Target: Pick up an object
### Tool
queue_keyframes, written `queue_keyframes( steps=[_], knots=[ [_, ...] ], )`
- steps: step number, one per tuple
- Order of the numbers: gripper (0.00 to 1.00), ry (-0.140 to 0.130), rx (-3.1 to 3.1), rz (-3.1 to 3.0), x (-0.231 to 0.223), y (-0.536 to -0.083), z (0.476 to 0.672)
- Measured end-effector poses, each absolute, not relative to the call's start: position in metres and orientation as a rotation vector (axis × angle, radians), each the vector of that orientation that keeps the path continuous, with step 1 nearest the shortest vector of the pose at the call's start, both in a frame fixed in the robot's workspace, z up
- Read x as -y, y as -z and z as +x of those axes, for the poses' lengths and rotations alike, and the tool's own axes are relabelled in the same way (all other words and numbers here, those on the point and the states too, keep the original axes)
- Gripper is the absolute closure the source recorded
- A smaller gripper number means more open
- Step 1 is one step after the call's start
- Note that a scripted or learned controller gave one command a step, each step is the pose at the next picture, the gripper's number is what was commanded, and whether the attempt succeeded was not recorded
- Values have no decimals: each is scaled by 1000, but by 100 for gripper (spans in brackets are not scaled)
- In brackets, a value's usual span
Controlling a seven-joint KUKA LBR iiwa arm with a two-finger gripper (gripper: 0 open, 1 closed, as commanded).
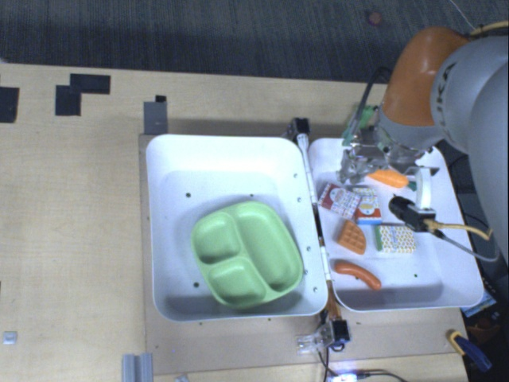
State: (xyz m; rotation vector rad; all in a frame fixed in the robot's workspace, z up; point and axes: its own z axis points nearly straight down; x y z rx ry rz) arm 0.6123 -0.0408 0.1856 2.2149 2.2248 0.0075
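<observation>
The pincer (355,171) sits over the far end of the right bin (445,289); we cannot tell whether it is open or closed. A packet (340,200) lies just beside it, a carrot (387,178) near. A waffle (352,237) and sausage (358,274) lie closer to us. The left bin (171,213) holds a green plate (246,253).

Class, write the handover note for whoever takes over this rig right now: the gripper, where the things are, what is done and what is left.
Gripper: low over the far end of the right bin, next to the toy carrot; grip state unclear.
Right bin also holds a red and white packet, a waffle piece, a speckled box and a sausage.
Left bin: a green divided plate.
Done: the arm has reached the right bin.
Left: no pick can be confirmed; grasp and lift one object.
</observation>
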Motion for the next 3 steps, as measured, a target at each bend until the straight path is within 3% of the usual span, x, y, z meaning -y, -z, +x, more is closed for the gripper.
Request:
queue_keyframes(
  steps=[1, 2, 3],
  knots=[
    [0, -4, -2225, 2215, 42, -185, 612],
    [0, -13, -2220, 2208, 83, -99, 637],
    [100, -15, -2221, 2199, 84, -111, 638]
  ],
)
